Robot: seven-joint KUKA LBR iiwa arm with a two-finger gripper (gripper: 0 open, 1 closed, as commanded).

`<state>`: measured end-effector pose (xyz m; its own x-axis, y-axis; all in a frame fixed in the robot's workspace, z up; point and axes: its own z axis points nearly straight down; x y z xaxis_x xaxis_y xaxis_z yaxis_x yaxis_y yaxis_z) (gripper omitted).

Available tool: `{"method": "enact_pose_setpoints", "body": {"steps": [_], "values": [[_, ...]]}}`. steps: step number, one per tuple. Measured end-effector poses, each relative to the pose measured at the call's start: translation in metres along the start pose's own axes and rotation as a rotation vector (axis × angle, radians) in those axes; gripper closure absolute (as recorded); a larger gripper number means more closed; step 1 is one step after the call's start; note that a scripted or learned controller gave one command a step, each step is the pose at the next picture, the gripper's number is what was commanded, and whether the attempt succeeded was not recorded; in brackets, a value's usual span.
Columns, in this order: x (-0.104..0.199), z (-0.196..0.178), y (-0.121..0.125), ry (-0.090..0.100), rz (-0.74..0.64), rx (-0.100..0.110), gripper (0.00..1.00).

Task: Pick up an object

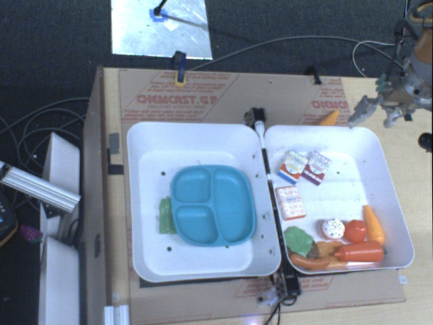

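Gripper [376, 112] hovers beyond the right bin's [389, 175] far rim, jaws spread and empty; toy food [338, 242] crowds its near corner, awaiting pickup.

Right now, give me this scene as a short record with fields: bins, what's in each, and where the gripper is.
left bin: blue divided plate, green item at the plate's left edge
right bin: three small cartons toward the far left; toy foods clustered along the near edge, including a carrot, tomato, white ball, green leaf, red sausage
outside bins: orange item on the bench behind the right bin
gripper: open, above the right bin's far right corner, holding nothing
task status: no object picked yet
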<state>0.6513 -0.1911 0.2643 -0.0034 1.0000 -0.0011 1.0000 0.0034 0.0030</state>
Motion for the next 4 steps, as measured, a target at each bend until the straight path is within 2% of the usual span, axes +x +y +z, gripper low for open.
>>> {"method": "enact_pose_setpoints", "body": {"steps": [1,2,3,4], "values": [[0.005,0.132,0.013,0.001,-0.002,0.004,0.00],[0.034,0.173,0.004,-0.003,-0.001,-0.009,0.00],[0.035,0.163,0.005,-0.004,-0.004,-0.013,1.00],[0.035,0.164,0.005,-0.004,-0.004,-0.013,0.00]]}}
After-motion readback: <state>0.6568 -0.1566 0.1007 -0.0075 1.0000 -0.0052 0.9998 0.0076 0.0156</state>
